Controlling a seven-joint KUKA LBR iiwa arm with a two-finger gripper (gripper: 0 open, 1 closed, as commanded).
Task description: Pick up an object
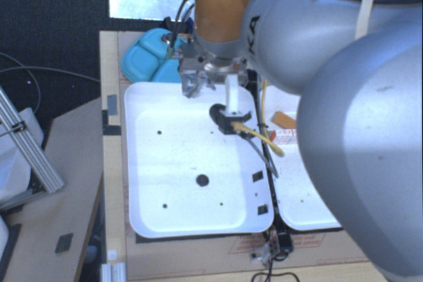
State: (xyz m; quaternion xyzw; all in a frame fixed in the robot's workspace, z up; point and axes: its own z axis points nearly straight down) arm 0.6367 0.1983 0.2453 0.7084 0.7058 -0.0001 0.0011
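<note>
- Where the bench (114,162) runs past the far rim of the left bin (172,162), a blue object (147,61) lies at the far left corner. It is a lobed plastic shape, and its long axis slants from near left to far right.
- Its far right end points towards the claw (192,89) and slips behind the wrist, so that end is hidden. Whether it rests on the bin's rim or just beyond it cannot be told.
- On the left bin's white floor, well nearer the camera, sits a dark round spot (202,179). It is too small to show whether it is a loose thing or a mark. Smaller dark specks dot the floor around it.
- The claw hangs over the far edge of the left bin, just right of the blue object and close beside it. No contact between the two can be made out. It is small and seen from behind the wrist, so whether it is released or clenched cannot be told.
- In the right bin (297,201) an orange block (284,119) lies near the far side, with a white printed packet (285,137) just in front of it.
- The grey arm (344,76) covers most of the right bin and cuts off the packet's right side.
</note>
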